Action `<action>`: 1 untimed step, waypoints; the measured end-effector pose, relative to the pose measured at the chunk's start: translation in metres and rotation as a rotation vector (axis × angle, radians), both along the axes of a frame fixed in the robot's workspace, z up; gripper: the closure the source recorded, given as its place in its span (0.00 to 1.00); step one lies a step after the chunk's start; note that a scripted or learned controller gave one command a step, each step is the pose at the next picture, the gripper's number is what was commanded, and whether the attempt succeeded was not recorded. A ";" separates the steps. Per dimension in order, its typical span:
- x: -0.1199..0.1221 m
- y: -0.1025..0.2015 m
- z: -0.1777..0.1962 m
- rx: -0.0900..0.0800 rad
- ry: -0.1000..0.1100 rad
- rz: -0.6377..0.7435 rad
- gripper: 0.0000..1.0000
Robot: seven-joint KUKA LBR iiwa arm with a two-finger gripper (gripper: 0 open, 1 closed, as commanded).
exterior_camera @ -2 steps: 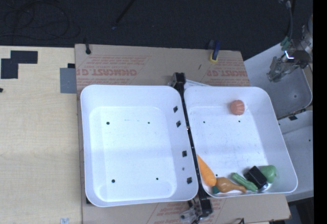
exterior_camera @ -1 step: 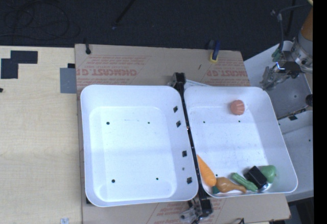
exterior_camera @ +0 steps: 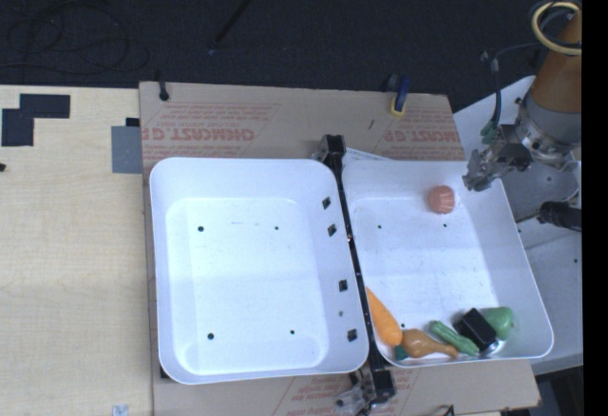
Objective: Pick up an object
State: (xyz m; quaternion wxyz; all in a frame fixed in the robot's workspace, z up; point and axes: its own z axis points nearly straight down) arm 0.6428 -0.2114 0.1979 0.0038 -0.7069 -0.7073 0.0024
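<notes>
My gripper point(exterior_camera: 480, 173) hangs over the far right rim of the right bin point(exterior_camera: 518, 243), on the grey and orange arm coming in from the right. A small pinkish-red ball point(exterior_camera: 441, 199) lies in the bin's far part, just left of and below the gripper, apart from it. At the bin's near edge lie an orange carrot-shaped piece point(exterior_camera: 382, 316), a tan piece point(exterior_camera: 420, 342), a green pod-shaped piece point(exterior_camera: 452, 337), a black block point(exterior_camera: 475, 328) and a green rounded piece point(exterior_camera: 498, 318). Nothing shows between the fingers.
The left bin point(exterior_camera: 176, 186) sits beside the right one, with a black divider strip point(exterior_camera: 348, 248) between them. Both rest on a cardboard sheet point(exterior_camera: 285, 124). A blue and yellow clamp point(exterior_camera: 399, 96) stands at the sheet's far edge.
</notes>
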 end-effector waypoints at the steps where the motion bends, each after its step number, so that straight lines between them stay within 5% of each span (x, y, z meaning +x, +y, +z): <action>1: 0.002 -0.001 0.015 -0.002 -0.007 0.001 1.00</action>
